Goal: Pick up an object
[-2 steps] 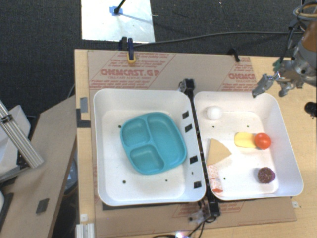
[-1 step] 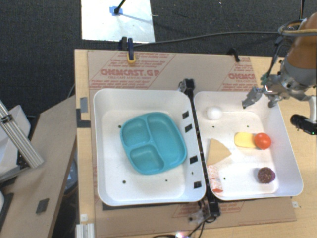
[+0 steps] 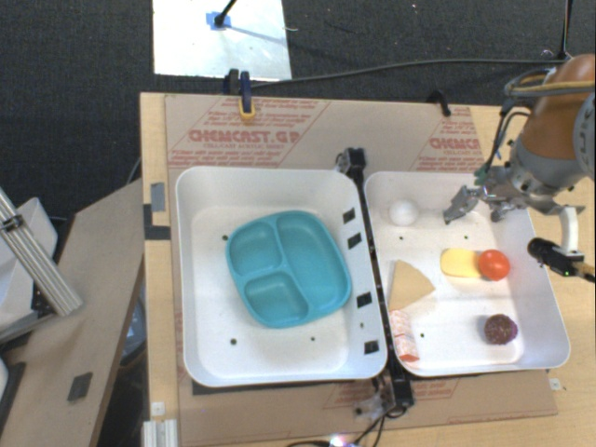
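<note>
Tool (image 3: 482, 203) hangs over far part of right bin (image 3: 549, 343), fingers spread apart, nothing between them. No pick made yet. Candidates all lie in right bin: white ball (image 3: 402, 213) far-left, just left of tool; yellow block (image 3: 457, 263) w/ orange ball (image 3: 494, 264) touching its right side, near of tool; tan wedge (image 3: 409, 282); dark red ball (image 3: 500, 329) near-right; red-white packet (image 3: 405, 335) at near-left. Left bin (image 3: 200, 250) holds teal divided plate (image 3: 287, 267). Judgement: approach stage only; descent, closing, lift all outstanding.
</note>
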You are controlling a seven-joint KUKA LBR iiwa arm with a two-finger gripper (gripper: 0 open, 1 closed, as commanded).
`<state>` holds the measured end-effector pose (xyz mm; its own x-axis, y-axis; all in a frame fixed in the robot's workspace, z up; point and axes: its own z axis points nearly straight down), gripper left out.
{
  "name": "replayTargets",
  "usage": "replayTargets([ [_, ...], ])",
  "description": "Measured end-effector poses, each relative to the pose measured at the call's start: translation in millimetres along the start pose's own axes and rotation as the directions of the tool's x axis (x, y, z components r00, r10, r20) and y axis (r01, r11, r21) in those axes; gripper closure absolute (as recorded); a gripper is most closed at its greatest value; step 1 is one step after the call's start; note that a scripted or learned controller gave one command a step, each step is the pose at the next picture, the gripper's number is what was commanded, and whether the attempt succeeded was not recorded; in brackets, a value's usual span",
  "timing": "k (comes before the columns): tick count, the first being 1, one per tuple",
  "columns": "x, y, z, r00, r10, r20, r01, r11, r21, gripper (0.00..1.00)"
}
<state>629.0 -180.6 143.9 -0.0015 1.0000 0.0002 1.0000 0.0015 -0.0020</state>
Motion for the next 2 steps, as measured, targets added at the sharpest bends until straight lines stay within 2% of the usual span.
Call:
replayTargets([
  [1, 2, -3, 62, 1.000, 0.000, -0.001, 0.000, 1.000, 0.001, 0.00],
  [2, 2, 0, 47, 1.000, 0.000, 0.002, 0.000, 1.000, -0.008, 1.00],
])
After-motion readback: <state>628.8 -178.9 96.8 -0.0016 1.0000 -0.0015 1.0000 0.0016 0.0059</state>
